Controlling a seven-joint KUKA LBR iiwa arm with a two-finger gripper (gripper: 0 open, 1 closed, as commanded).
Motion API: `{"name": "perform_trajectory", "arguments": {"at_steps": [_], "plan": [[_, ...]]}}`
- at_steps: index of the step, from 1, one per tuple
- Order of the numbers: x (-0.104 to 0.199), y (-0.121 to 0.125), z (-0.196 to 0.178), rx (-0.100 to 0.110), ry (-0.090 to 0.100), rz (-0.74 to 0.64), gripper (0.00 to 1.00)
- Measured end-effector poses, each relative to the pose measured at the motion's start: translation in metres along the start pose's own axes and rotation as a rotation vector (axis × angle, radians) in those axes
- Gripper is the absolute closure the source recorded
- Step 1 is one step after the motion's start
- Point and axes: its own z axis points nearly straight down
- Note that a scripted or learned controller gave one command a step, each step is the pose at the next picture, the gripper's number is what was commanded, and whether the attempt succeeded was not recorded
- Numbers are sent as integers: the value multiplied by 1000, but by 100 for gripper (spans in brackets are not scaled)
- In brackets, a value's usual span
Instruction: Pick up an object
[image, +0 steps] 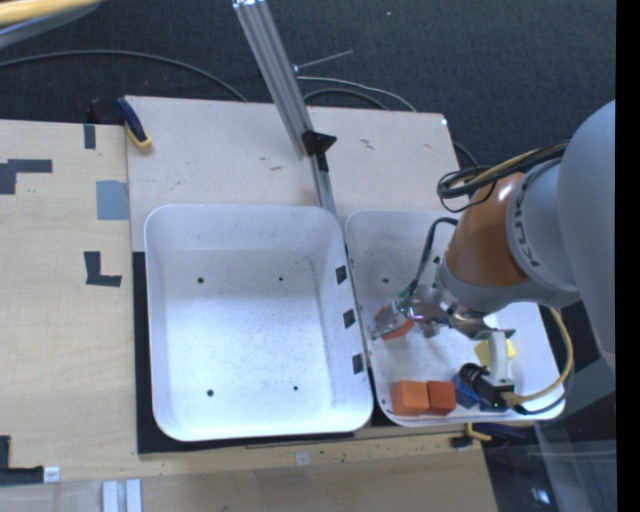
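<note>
Reaching in from your right, the arm (520, 240) hangs over the right bin (362, 232), wrist turned down toward the bin's middle. The gripper (408, 318) sits low there, near the bin floor. A small red piece (388, 327) shows at its tip, but the view is too blurred to settle whether that piece belongs to the tool or is a loose object. You cannot tell from this view how the jaws stand, and nothing can be confirmed as held.

Candidate objects lie in the same bin, toward the near rim. An orange block (422, 397) rests on the floor close to the near wall, its long axis running roughly left to right across the view. It lies nearer the camera than the gripper and slightly to the right of it, apart from it, not touching. A blue item (478, 388) sits just beside the block on its right, and a yellow item (496, 352) lies just above that, partly under the wrist. The left bin (160, 300) holds nothing you could pick.

Judgement: the pick is not yet made. If the block is the target, your next move has to carry the tool toward the near wall, with the jaws set across the block's short side. The near wall and the blue item crowd that approach and are the likely points of failure.
</note>
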Motion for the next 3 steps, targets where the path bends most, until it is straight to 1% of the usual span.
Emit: {"name": "perform_trajectory", "arguments": {"at_steps": [1, 2, 3], "plan": [[1, 2, -9, -2, 0, -3, 100], [63, 96, -106, -19, 0, -9, 100], [164, 84, -103, -6, -1, -9, 100]]}}
